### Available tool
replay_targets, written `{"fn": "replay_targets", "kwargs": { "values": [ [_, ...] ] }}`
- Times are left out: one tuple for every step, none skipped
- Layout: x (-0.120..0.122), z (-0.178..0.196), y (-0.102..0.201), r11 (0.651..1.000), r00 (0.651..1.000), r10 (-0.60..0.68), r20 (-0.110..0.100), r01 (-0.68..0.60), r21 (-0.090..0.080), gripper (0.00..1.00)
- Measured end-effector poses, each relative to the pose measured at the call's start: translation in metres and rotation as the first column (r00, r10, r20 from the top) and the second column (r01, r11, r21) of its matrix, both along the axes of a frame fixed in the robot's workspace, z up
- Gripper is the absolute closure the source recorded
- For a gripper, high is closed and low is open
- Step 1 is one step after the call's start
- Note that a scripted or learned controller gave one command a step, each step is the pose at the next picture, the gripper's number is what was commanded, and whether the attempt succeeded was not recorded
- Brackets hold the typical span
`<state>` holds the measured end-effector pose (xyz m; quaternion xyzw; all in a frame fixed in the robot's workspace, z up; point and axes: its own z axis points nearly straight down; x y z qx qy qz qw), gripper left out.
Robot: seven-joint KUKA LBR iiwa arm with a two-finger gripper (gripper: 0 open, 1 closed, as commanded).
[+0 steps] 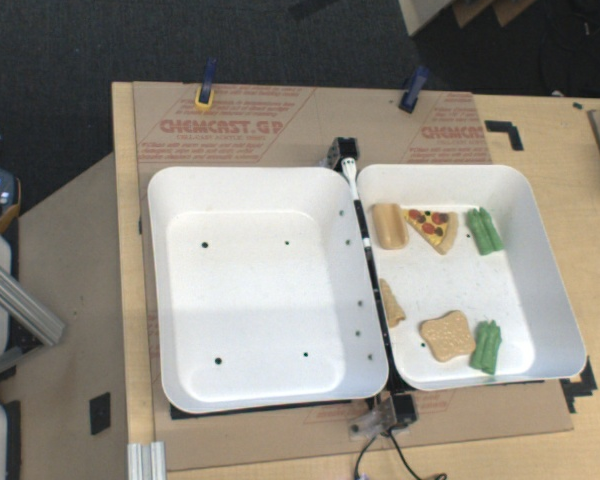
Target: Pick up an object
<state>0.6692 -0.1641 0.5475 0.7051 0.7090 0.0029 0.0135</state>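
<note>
Six toy foods lie in the right bin (540, 268), right of centre in the frame. Along its upper part sit a bread roll (388, 225), a pizza slice (431, 227) and a green vegetable (485, 231). Lower down lie a toast slice (447, 335) touching a second green vegetable (488, 346), and a small tan piece (390, 303) against the left wall. The left bin (170, 268) adjoins it, both on a cardboard sheet (280, 108)
</note>
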Motion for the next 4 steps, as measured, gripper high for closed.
{"fn": "replay_targets", "kwargs": {
  "values": [
    [0.001,0.011,0.001,1.000,1.000,0.001,0.005,-0.001,-0.003,1.00],
    [0.001,0.022,0.001,1.000,1.000,0.002,0.010,-0.002,-0.006,1.00],
    [0.002,0.033,0.002,1.000,1.000,0.004,0.015,-0.004,-0.009,1.00],
    [0.002,0.044,0.003,1.000,1.000,0.005,0.020,-0.005,-0.012,1.00]
  ]
}}
